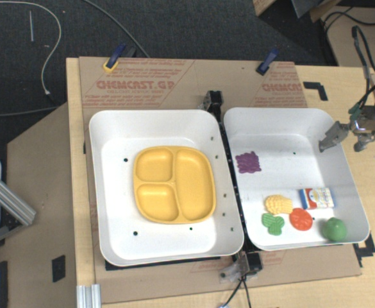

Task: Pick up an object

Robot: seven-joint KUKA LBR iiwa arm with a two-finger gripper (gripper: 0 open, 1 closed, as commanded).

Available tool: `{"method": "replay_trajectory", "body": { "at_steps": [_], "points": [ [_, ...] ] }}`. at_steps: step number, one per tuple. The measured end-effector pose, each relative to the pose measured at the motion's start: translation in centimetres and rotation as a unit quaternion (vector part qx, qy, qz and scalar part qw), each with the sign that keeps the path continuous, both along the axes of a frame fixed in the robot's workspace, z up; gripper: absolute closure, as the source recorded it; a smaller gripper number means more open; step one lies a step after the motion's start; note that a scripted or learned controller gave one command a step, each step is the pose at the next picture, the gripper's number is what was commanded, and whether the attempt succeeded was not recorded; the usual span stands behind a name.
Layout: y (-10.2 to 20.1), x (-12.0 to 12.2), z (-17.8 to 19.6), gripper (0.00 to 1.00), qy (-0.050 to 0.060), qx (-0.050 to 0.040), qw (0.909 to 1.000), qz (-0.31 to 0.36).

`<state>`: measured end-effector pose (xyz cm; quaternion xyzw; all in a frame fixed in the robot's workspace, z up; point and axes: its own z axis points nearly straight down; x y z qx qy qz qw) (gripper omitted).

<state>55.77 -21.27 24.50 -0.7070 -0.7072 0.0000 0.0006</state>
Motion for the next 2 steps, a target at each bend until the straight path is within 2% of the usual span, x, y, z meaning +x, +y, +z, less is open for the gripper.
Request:
{"method": "replay_trajectory", "body": {
  "at_steps": [2],
  "points": [
    [1.1,-0.4,-8.5,0.0,0.002,0.0011,1.0,0.0]
  ]
}}
